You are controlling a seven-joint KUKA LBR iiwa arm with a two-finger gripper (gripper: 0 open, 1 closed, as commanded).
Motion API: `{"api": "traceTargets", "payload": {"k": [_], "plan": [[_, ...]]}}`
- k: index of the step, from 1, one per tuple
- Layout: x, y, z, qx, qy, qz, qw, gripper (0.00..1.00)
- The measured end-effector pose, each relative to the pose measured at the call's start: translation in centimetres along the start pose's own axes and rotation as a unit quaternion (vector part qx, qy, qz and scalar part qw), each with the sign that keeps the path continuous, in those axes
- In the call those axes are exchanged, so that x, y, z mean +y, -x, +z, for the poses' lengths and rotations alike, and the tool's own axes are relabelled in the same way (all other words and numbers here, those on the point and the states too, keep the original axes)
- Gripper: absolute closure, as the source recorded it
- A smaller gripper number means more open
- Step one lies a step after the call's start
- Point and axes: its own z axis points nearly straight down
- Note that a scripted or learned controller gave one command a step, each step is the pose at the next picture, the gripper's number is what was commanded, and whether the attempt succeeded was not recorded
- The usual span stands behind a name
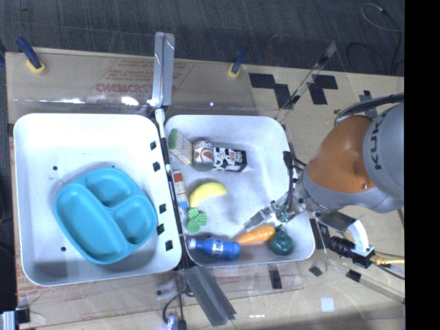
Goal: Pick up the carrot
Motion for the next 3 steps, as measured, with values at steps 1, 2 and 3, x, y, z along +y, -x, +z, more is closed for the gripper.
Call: {"api": "traceTargets", "payload": {"k": [1, 2, 3], "plan": [[0.16, -0.02, 2.92, -0.001, 0.001, -0.100, 0.9950, 0.00], [0.20, -0.02, 2.07, 0.000, 0.000, -0.102, 0.9948, 1.00], [0.21, -0.02, 2.07, 0.000, 0.000, -0.102, 0.9948, 0.00]]}}
